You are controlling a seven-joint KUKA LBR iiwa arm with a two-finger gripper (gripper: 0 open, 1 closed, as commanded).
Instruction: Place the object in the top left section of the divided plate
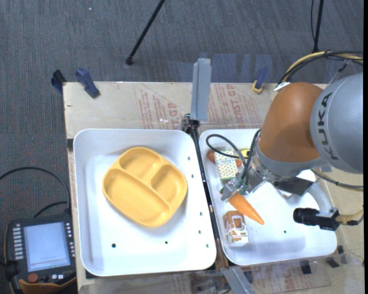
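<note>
- Looking for the task's thing: probably the carrot (248,208), judging by where the gripper (234,188) hangs.
- Agreed. Lies in the right bin (276,250), slanted, thick end up toward the gripper, thin tip pointing down and right. Sits just beside a small box (235,229), with a printed packet (227,163) a little above.
- Holding it already?
- Cannot tell. Sits right over the thick end, touching or nearly so, but hidden too much by the wrist to judge how far open, or whether anything is caught at all.
- Guessing at the feel, then?
- Looks like a toy: smooth, glossy, likely light and fairly stiff. Not fragile, by the look. Probably slippery, though, and tapered, so prone to squirting out toward the thin end under a squeeze.
- Where to take hold?
- Best across the thick half, near the top, squeezing square to the long axis. Avoiding the tip: too narrow, too easy to lose. Rolling away on the bin floor also seems possible if nudged from one side.
- And the goal?
- Over in the left bin (92,237): the yellow divided plate (145,185), well apart from the carrot. Aiming for its top left section (138,160), a shallow pocket, so setting down low seems wiser than dropping.
</note>
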